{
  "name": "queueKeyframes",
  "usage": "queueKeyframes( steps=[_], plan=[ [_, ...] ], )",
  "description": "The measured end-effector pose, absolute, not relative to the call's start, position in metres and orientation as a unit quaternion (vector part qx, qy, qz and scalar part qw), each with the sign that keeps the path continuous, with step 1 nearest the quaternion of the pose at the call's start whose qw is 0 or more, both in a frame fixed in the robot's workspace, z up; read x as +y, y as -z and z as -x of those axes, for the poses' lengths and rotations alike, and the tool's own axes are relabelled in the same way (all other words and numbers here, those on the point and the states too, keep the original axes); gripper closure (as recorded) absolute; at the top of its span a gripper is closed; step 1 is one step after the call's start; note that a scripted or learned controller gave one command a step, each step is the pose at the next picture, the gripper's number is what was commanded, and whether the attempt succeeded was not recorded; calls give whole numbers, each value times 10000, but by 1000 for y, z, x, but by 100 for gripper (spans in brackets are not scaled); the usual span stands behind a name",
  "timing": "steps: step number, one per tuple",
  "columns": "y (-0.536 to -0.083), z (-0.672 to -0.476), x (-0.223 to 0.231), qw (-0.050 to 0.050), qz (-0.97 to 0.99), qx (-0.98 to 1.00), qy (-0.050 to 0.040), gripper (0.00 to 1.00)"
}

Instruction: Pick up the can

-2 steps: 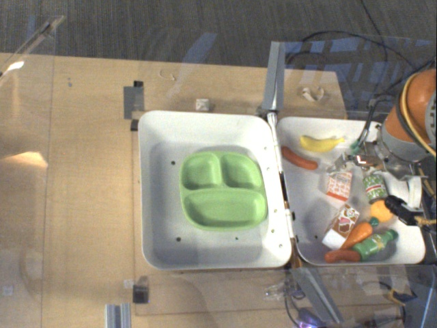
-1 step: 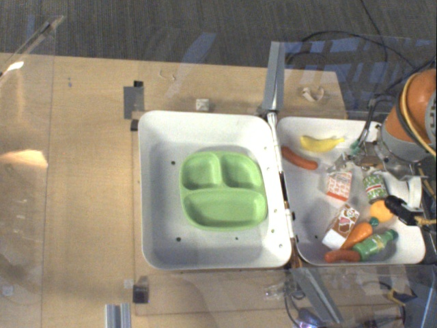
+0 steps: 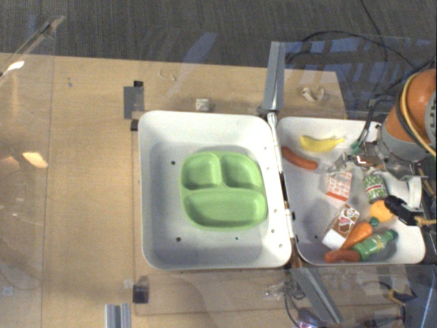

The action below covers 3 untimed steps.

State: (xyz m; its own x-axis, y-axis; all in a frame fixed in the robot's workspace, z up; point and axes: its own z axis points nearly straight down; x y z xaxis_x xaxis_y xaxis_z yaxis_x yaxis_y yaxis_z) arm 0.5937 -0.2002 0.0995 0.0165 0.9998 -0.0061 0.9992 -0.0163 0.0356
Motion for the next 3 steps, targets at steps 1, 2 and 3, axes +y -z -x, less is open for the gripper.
queueKeyframes(
  steps=[1,2,3],
  plan=[
    [-99,-594,-200,148,-7128,7012,-103,0],
    [-99,-594,-200,148,-7128,7012,-103,0],
    [-99,-594,-200,147,-7128,7012,-103,0]
  ],
)
